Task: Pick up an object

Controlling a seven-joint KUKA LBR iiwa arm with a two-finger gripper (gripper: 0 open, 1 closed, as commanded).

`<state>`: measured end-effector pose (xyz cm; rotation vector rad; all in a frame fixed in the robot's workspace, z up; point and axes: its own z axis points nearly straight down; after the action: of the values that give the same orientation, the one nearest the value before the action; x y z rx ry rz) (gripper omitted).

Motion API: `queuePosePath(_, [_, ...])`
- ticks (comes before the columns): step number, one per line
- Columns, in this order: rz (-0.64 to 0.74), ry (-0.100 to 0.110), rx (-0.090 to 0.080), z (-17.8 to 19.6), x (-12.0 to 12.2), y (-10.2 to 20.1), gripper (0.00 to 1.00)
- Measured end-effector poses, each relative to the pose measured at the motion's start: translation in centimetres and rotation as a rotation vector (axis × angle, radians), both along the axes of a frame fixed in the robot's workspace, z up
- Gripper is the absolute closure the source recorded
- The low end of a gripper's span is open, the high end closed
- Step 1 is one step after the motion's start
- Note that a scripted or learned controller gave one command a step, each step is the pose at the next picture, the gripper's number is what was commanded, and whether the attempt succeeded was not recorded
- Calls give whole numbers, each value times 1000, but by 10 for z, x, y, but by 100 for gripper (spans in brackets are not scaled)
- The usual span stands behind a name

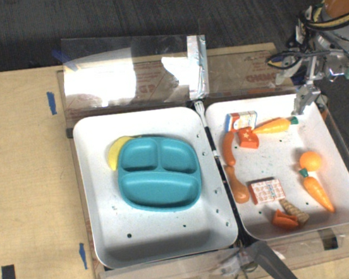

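Gripper (308, 100) hangs at the far right corner of my right bin (347, 164), just past the carrot (273, 127) lying there — whether it is wide or narrow I cannot tell from this slant. Nothing sits in my grasp, so the pick is all still ahead. Candidates crowd the bin: an orange ball (310, 161), a second carrot (317, 192), a small printed box (266, 190) (flat, awkward). A teal divided plate (159, 173) occupies the left bin (99, 196) — no obstacle.
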<state>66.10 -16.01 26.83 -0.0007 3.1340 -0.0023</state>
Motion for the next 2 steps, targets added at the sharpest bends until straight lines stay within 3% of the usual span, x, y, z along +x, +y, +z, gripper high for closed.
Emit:
queuePosePath(1, [-185, 10, 3, -101, -100, -7, 0])
queuePosePath(2, [-32, -2, -1, -180, -145, -64, 0])
